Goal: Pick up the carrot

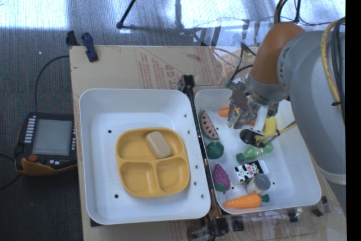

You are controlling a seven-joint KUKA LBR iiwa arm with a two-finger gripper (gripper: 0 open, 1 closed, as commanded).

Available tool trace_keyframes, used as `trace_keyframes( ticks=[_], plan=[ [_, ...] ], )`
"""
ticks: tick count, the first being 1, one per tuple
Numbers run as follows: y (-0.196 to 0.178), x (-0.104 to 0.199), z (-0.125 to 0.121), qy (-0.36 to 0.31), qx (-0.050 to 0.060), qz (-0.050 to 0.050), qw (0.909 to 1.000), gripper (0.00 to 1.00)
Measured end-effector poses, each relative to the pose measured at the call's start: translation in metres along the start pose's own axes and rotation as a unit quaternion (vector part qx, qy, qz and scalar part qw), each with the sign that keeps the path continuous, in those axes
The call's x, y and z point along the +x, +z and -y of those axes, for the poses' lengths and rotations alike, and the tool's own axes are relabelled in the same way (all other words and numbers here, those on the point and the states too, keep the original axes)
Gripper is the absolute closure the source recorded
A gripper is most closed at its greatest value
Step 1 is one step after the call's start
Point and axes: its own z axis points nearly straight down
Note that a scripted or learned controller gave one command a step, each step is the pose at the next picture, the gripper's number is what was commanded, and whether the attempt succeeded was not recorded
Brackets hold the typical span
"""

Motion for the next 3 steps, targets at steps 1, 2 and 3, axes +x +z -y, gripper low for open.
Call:
trace_keyframes(
  ticks=[1, 2, 3],
  plan=[
    [0.0220, -0.0175, 0.0065, -0.077, -0.016, -0.003, 0.9969, 1.00],
    [0.0144, -0.0175, 0.0074, -0.076, -0.011, -0.003, 0.9970, 1.00],
    [0.0147, -0.0177, 0.0075, -0.075, -0.011, -0.003, 0.9971, 0.00]
  ],
)
